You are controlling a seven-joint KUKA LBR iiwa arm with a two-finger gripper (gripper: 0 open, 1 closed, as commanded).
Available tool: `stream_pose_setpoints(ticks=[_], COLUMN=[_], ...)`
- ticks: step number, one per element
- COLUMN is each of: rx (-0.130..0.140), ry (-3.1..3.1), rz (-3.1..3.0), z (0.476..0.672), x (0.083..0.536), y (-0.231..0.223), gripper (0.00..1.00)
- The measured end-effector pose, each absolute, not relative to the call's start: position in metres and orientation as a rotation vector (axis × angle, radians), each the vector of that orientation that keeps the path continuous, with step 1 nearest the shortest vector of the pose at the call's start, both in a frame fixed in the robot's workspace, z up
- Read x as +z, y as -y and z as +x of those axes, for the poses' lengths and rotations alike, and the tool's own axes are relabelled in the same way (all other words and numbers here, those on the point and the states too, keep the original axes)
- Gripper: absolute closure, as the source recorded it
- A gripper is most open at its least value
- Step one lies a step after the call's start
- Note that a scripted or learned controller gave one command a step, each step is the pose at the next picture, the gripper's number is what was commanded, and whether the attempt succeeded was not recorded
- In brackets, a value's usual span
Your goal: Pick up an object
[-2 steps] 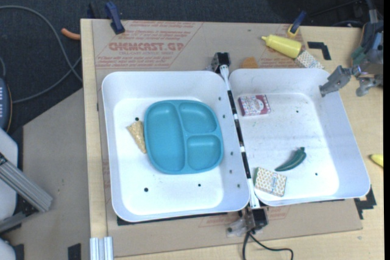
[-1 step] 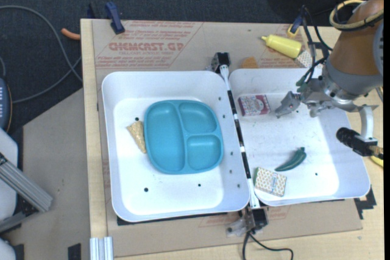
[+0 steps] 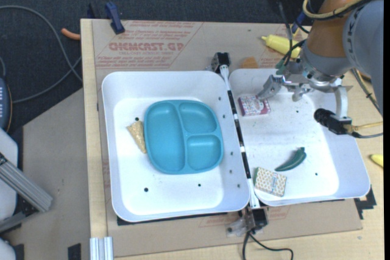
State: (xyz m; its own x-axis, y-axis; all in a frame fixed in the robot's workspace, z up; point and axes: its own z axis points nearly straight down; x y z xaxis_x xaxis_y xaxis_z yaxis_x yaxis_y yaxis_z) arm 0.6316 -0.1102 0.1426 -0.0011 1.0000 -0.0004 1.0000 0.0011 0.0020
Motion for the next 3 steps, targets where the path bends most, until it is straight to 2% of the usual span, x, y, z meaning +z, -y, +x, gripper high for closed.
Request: stream_pose_setpoints(ticks=[1, 2, 3], rx=[0.004, 0.006, 0.005], ry=[-2.219, -2.218, -2.22], rz=[2.219, 2.216, 2.215], z=[0.62, 0.656, 0.669], x=[0.092, 0.089, 0.089], y=[0.096, 0.093, 0.093], gripper=[0.0, 0.0, 0.0])
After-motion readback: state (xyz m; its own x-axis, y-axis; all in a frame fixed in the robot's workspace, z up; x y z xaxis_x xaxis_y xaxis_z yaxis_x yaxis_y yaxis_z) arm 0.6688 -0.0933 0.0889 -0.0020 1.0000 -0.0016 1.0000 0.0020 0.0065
